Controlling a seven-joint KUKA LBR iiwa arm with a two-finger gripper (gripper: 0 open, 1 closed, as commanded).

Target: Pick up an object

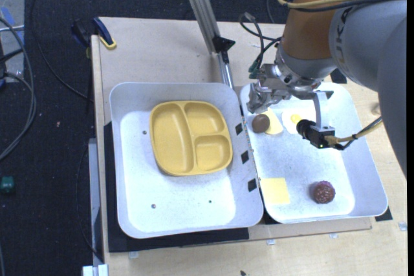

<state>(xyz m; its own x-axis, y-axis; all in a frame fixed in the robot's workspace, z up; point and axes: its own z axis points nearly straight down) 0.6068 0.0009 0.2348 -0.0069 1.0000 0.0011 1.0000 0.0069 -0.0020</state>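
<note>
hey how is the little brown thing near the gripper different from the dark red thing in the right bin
The brown piece is smooth and tan-brown; the dark red ball looks bumpy and reddish-purple. The brown piece sits at the bin's far end just under the gripper; the dark red ball lies alone near the front corner. Both are small, rounded, and in the right bin.

text: none legible | labels: none | numbers: none | signs: none

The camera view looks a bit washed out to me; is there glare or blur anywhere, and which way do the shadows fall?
In the camera view, the light is even and soft. The right bin is brightest near the arm, almost bleached. The yellow tray has only faint shading in its compartments. The dark red ball looks slightly soft, and the floor around the bench is very dark.
</note>
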